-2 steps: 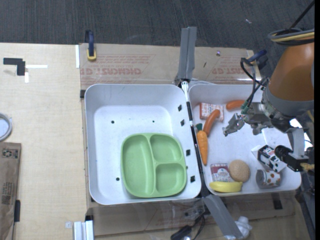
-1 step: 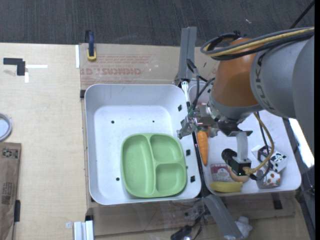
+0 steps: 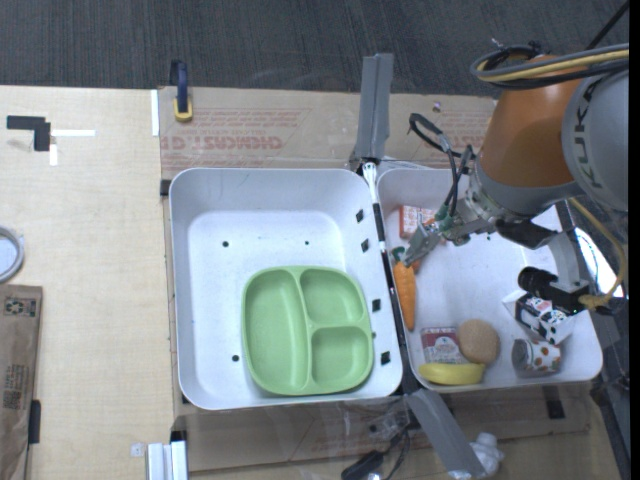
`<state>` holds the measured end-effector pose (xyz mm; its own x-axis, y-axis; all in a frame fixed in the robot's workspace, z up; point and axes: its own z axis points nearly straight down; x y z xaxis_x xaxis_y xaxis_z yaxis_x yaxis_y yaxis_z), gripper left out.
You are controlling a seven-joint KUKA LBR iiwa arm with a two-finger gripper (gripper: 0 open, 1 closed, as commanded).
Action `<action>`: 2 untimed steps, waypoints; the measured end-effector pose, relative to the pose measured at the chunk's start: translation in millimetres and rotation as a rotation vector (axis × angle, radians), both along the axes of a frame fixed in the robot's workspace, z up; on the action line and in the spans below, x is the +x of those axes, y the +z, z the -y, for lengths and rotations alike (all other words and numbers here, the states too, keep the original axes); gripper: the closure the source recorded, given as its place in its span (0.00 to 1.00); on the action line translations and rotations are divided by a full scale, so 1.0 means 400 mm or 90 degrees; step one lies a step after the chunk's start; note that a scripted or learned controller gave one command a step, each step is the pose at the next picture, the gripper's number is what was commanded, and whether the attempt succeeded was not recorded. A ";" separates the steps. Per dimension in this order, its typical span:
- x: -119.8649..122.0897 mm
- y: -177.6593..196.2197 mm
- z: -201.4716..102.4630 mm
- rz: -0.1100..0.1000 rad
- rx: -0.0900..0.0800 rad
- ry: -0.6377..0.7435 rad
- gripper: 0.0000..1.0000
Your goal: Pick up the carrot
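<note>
The orange carrot (image 3: pixel 405 294) lies lengthwise in the right bin (image 3: pixel 585 363), close against its left wall, with its green top pointing toward the back. My gripper (image 3: pixel 419 251) hangs just above and behind the carrot's top end, reaching in from the right under the orange wrist band. Nothing shows the carrot lifted; it rests on the bin floor.
A green divided plate (image 3: pixel 308 328) sits in the left bin (image 3: pixel 200 268). The right bin also holds a banana (image 3: pixel 452 373), a brown round roll (image 3: pixel 479 341), a small red-and-white packet (image 3: pixel 440 345), a red box (image 3: pixel 413 218), a black-and-white toy (image 3: pixel 541 313) and a patterned cup (image 3: pixel 538 357).
</note>
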<state>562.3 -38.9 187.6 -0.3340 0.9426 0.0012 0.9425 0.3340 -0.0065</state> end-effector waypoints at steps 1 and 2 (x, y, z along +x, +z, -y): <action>0.000 0.000 0.000 0.000 0.000 0.000 0.00; -0.110 0.000 0.038 -0.001 0.001 0.075 0.00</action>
